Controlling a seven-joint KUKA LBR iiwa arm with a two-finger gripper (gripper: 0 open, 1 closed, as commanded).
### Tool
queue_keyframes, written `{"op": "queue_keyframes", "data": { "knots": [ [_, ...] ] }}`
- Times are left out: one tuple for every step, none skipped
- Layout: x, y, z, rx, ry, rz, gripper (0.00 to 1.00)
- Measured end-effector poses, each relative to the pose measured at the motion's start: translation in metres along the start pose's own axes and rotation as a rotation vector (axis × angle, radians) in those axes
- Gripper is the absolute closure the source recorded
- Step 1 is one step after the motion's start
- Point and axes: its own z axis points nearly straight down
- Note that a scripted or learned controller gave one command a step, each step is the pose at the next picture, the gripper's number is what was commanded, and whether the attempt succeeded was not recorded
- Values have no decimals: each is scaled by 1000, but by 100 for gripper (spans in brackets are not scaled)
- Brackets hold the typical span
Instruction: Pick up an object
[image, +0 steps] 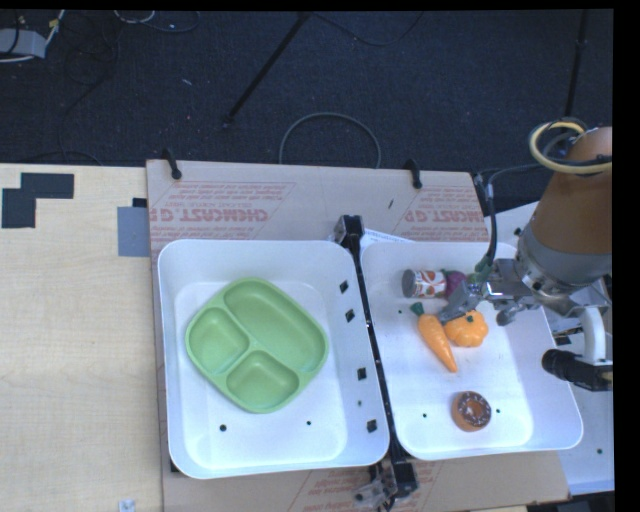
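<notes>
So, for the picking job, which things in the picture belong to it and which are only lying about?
Belong to the job:
- gripper, low in the right bin
- orange round toy, next to the gripper
- carrot
- small can
- donut

Lying about:
- green divided plate in the left bin
- cardboard sheet under the bins
- wooden bench top

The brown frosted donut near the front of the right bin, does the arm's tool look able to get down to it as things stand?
Probably yes. The brown frosted donut lies alone on the floor of the right white bin, apart from the orange toy carrot, with nothing over it. The tool sits farther back in the same bin.
</notes>
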Motion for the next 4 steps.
{"op": "queue_keyframes", "data": {
  "knots": [
    [-6, 2, 46, -2, 0, 0, 0],
    [-13, -4, 96, -2, 0, 0, 0],
    [-15, -3, 84, -4, 0, 5, 100],
    [-18, 6, 26, -13, -3, -1, 100]
  ]
}}
